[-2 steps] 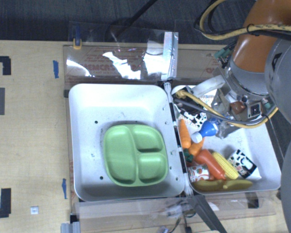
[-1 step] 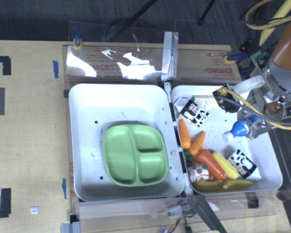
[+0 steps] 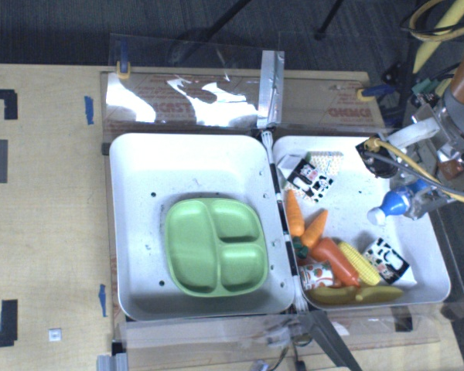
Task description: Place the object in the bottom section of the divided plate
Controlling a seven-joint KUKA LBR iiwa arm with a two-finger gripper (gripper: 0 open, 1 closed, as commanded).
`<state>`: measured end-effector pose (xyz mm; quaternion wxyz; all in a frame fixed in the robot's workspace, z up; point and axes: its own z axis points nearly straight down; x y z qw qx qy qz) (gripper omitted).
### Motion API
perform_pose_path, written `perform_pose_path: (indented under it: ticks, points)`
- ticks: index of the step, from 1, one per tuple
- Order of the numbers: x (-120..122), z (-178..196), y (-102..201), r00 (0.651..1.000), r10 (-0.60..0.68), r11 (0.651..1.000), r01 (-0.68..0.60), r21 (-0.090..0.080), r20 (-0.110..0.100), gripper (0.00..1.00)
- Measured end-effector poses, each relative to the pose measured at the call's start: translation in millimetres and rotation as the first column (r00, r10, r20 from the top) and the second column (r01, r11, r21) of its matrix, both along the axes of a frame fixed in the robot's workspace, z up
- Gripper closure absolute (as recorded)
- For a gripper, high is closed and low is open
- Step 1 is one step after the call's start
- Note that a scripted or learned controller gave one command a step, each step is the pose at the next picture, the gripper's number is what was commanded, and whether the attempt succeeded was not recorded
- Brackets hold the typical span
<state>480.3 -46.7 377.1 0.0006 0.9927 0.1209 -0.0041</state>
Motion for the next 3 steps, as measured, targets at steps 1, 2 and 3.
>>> perform_pose_path:
  ticks: [1,2,3]
  points:
    - [1,3,138,0.997,0.072,0.997,-0.072,-0.002,0.007,1.00]
    - [0,25,94,0.985,0.172,0.985,-0.172,-0.001,0.002,1.00]
    - [1,25,172,0.999,0.041,0.999,-0.041,-0.002,0.008,1.00]
